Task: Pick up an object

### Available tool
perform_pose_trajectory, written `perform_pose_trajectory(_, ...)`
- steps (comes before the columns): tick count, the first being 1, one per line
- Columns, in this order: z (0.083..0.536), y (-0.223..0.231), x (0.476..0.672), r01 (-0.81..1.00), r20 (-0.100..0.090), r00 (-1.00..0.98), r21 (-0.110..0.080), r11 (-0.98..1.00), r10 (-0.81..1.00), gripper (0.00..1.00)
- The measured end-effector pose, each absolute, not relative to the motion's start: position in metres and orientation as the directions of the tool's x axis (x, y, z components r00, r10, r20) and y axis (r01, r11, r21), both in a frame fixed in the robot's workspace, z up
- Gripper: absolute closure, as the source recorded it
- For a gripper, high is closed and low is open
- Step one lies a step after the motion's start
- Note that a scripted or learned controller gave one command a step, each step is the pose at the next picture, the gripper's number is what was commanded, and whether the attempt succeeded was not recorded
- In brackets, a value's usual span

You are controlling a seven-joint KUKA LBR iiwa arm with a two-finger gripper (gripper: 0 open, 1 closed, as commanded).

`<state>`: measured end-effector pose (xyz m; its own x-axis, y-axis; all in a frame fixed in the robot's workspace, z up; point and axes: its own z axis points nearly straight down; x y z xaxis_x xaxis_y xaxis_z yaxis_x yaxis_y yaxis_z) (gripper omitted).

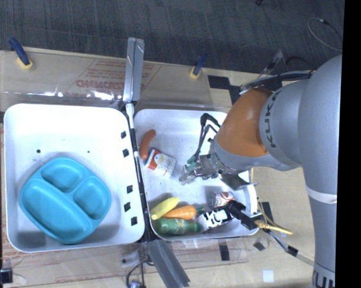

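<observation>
Your gripper (190, 173) hangs low in the right bin (187, 120), beside the carton (161, 163). Finger spread: you cannot tell.

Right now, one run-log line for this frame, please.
arm: over right white bin | gripper: beside small white carton, nothing visibly held | blue divided plate: left bin

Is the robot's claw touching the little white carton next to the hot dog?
Apart. In the camera view the gripper hangs to the right of the white carton, with a strip of bare white bin floor showing between them.
</observation>
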<state>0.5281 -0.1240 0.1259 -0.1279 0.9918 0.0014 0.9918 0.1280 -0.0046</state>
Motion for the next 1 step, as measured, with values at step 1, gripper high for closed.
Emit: perform_pose_trajectory(1, 0.0911, -0.1112, 0.4762, 0.902, 0.003, -0.432, -0.002, 0.432, 0.902, 0.0)
